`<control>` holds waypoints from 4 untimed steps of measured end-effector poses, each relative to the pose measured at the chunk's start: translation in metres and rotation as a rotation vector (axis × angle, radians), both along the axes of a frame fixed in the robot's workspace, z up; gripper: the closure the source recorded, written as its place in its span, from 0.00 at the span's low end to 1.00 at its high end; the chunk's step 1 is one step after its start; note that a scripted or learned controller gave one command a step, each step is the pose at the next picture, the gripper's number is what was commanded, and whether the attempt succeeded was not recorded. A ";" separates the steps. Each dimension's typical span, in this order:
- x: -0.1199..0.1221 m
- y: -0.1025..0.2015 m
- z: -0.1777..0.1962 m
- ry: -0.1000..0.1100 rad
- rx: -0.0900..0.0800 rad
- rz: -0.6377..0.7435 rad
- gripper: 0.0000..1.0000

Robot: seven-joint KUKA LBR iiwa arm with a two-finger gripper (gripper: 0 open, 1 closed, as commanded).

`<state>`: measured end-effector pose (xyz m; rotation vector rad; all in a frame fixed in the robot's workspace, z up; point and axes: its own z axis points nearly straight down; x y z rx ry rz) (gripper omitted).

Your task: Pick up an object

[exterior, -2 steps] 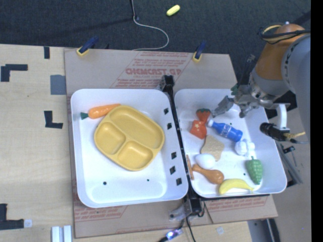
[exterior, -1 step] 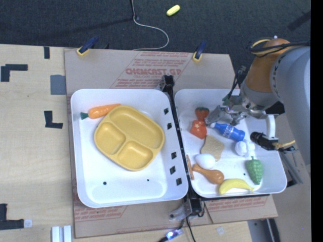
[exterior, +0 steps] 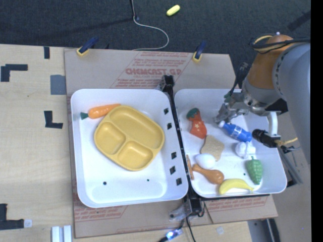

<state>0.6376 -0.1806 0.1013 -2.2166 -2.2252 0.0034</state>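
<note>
My gripper (exterior: 226,115) hangs over the upper part of the right bin (exterior: 280,183), at the end of the grey arm with the orange band (exterior: 266,67). Just below and to its right lies a blue bottle (exterior: 235,131) with a white object (exterior: 245,148) at its lower end. The gripper's tip sits close to the bottle's upper end; whether they touch is unclear. Also in this bin are a red strawberry (exterior: 197,126), a bread slice (exterior: 213,147), a white egg (exterior: 205,161), a drumstick (exterior: 210,174), a banana (exterior: 235,186) and a green vegetable (exterior: 255,171).
The left bin (exterior: 87,185) holds a yellow divided plate (exterior: 129,137) and an orange carrot (exterior: 103,111) at its upper left. The divider wall (exterior: 174,135) runs between the bins. A cable and a small yellow object (exterior: 173,10) lie on the dark floor behind the bench.
</note>
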 end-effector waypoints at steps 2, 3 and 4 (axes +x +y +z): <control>-0.001 0.000 0.110 -0.007 0.000 -0.001 1.00; -0.001 0.000 0.124 -0.003 0.001 -0.002 1.00; -0.042 0.043 0.131 0.001 0.002 -0.001 1.00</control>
